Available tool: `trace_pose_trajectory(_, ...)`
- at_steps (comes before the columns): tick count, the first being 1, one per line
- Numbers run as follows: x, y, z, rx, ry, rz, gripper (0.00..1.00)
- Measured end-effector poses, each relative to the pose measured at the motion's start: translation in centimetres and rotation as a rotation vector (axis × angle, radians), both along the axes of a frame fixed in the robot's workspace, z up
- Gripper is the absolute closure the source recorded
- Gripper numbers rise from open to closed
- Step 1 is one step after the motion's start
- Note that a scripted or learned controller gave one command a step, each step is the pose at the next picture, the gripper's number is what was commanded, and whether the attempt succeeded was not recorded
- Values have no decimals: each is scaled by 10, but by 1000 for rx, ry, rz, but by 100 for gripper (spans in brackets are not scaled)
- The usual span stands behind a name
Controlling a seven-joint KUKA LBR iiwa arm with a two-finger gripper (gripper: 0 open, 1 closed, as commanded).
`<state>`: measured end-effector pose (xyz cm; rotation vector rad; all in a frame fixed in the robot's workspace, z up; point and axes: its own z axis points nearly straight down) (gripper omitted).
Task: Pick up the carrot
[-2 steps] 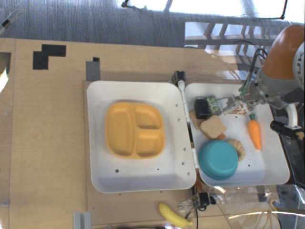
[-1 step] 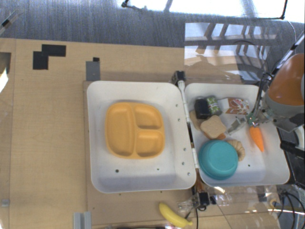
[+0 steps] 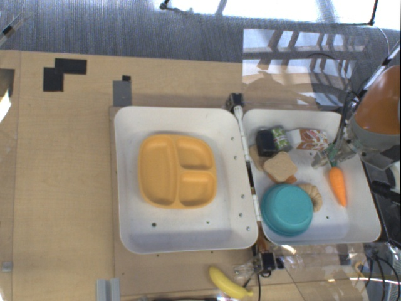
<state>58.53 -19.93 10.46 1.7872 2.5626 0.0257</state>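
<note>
We see the gripper hanging low over the right bin, at the end of the arm that comes in from the right. It is small and partly blurred here, so we cannot tell how it is set, and nothing shows inside it.

The carrot lies flat on the bin floor just below the gripper. Its top end is touching or almost touching the gripper; we cannot tell which. It points away from the gripper toward the near wall. We think the gripper sits right there because it is lined up to go down on the carrot's top end.

To the left of the gripper sit a slice of bread, a dark packet and a small box. Further down and to the left sits a blue bowl, with a pale ring-shaped thing beside it. They are near, so a wide grab could bump them.

Far to the left, the other bin holds a yellow tray. A banana lies on the bench outside the bins.

We judge the carrot is not picked up yet.
</note>
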Motion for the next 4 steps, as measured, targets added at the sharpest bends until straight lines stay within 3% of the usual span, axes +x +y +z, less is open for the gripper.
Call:
trace_pose_trajectory(1,-5,35,51,-1,15,-138,100)
trace_pose_trajectory(2,-6,34,50,-2,17,-139,0)
trace_pose_trajectory(3,-30,8,-1,6,-2,-150,0)
trace_pose_trajectory(4,-49,9,-5,17,-20,-447,0)
